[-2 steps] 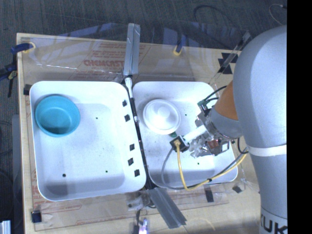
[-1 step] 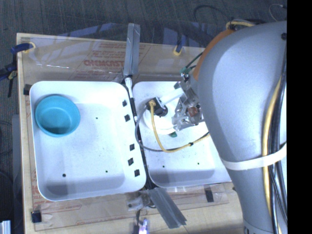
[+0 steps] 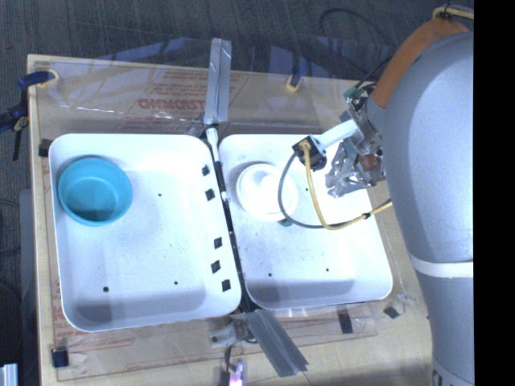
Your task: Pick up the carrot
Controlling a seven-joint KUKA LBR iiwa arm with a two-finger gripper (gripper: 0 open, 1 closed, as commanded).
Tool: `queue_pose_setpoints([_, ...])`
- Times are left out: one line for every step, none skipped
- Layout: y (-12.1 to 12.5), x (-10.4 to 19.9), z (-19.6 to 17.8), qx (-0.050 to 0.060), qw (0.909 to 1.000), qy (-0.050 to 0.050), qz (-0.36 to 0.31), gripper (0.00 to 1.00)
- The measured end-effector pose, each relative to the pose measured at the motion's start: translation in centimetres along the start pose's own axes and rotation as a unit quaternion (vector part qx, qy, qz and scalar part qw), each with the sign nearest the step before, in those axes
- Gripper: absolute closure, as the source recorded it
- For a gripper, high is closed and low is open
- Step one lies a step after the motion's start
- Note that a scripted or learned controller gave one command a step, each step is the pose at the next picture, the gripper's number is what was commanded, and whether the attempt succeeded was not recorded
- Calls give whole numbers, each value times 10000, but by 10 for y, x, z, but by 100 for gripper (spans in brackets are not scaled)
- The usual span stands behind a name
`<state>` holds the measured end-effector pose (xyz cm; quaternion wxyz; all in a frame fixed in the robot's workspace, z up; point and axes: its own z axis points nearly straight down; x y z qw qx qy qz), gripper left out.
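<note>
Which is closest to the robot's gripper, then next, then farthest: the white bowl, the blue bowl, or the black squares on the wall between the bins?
From the gripper:
1. White bowl, right bin, beside it.
2. Black squares, along the middle wall.
3. Blue bowl, left bin's far corner.

I see the counter (image 3: 48,79), light wood, covered by a clear plastic sheet (image 3: 161,87) with red print. Two shallow white bins sit on it side by side, touching at the middle: left bin (image 3: 129,296) and right bin (image 3: 322,288). A grey metal bar (image 3: 217,83) lies at the far edge above the seam, another grey bar (image 3: 278,348) at the near edge.
</note>
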<state>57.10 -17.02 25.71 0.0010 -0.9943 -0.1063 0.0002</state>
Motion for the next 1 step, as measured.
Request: queue_pose_setpoints([-71,27,63,15,9999,-30,-121,100])
